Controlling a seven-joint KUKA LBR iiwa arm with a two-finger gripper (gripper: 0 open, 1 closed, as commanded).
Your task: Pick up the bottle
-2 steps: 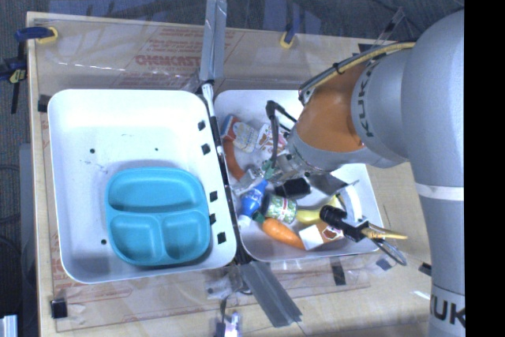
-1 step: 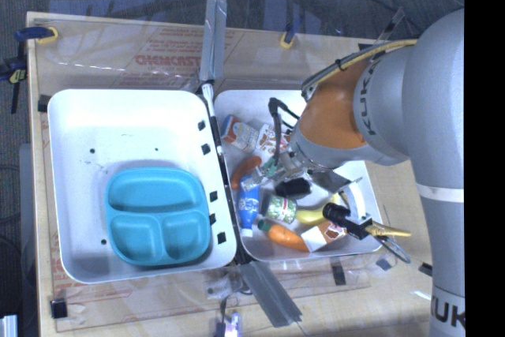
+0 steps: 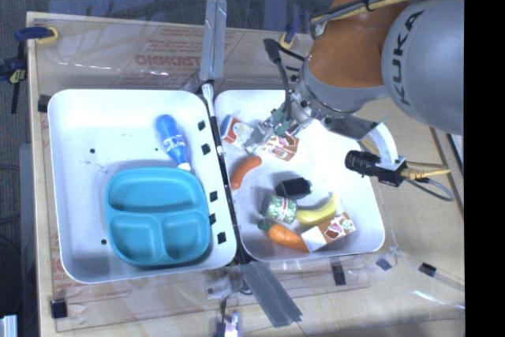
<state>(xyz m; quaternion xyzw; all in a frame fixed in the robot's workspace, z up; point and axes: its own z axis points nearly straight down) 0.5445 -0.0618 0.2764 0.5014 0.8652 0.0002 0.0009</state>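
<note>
The blue bottle (image 3: 170, 136) lies on its side in the left bin (image 3: 79, 130), just above a blue divided tray, with its pale cap end pointing toward the tray. My gripper (image 3: 274, 126) hangs over the upper left part of the right bin (image 3: 371, 217), close above a red and white carton (image 3: 282, 145). It sits well to the right of the bottle, across the wall between the bins. Nothing of the bottle is near the gripper.
The blue divided tray (image 3: 158, 217) takes up the lower half of the left bin. The right bin holds an orange sausage-like piece (image 3: 245, 170), a black block (image 3: 293, 187), a green can (image 3: 279, 209), a banana (image 3: 319, 211), a carrot (image 3: 284, 235) and another carton (image 3: 335, 228).
</note>
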